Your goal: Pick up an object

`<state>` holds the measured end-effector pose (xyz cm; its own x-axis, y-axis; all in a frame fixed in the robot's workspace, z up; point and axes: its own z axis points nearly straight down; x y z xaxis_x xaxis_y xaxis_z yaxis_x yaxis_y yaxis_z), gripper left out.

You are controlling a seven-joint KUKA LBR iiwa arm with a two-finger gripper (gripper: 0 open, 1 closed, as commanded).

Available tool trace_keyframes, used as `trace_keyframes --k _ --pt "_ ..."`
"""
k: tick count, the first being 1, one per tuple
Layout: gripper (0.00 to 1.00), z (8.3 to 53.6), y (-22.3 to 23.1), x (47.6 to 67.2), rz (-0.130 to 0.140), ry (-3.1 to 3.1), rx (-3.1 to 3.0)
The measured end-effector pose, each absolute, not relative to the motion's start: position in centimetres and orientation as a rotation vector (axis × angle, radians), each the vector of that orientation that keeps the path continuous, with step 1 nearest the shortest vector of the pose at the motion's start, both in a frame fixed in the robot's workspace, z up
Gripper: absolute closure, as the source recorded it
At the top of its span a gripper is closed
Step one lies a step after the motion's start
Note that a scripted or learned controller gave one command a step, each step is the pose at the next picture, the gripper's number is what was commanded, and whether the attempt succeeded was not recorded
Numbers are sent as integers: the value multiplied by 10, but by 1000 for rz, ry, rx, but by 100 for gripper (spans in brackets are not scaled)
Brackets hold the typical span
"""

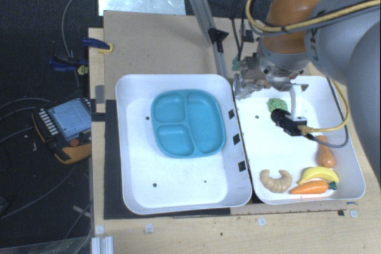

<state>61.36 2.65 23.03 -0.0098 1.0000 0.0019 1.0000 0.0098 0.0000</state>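
Note:
My gripper [269, 94] hangs over the far part of the right bin [351, 184], under the orange-banded wrist. A small green, knobbly toy [277, 105] lies on the bin floor just below it, partly covered by the gripper's body. Nearer the front of this bin lie a tan croissant [277, 180], a yellow banana [319, 174], an orange carrot [309, 188] and an orange oval piece [325, 155]. None of these touches the gripper.
The left bin [137, 187] holds a blue divided plate [187, 123]. A yellow cable [333, 125] loops from the gripper over the right bin. A metal pole [199, 3] slants across the back. Clamps and a blue device [66, 119] lie off the bench to the left.

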Motion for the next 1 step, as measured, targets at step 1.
trace_keyframes --k 1 --pt "100 231 69 608 -1 -2231 -2211"
